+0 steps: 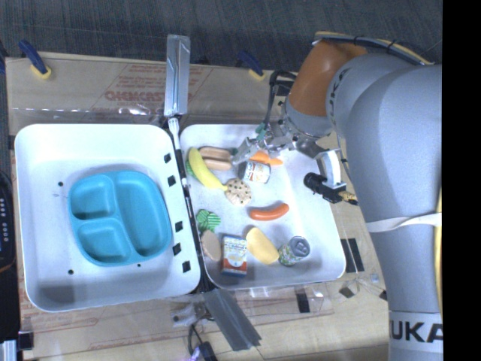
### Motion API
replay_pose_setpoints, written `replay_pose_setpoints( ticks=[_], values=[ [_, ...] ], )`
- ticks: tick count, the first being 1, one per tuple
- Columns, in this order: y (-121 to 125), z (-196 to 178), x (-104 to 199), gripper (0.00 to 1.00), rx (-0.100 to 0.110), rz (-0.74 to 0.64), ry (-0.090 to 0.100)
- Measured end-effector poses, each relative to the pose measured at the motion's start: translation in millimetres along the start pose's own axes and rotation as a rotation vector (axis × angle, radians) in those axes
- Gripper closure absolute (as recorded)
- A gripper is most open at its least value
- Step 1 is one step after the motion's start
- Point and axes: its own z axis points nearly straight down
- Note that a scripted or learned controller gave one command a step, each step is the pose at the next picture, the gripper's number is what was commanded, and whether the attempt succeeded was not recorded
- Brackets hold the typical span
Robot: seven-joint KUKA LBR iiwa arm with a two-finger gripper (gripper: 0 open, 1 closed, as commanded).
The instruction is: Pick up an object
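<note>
the gripper (263, 143) is down in the right bin (319, 224), right over a carrot (264, 158) and a small can (258, 172); can't tell its state or whether it holds anything. looks like the grasp step. left of the carrot lie a banana (200, 168) and hotdog (216, 156). next it needs a clean lift.

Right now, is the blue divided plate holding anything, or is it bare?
Bare. The blue divided plate in the left bin shows plain blue in all three compartments; the food items lie in the right bin.
</note>
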Motion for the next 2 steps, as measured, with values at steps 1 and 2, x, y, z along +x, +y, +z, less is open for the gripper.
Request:
replay_pose_setpoints(
  ticks=[1,2],
  values=[
    [1.9,-13.2,-0.5,1.00,-0.003,-0.006,-0.004],
    [1.6,-12.5,-0.3,0.00,-0.002,-0.006,-0.004]
  ],
)
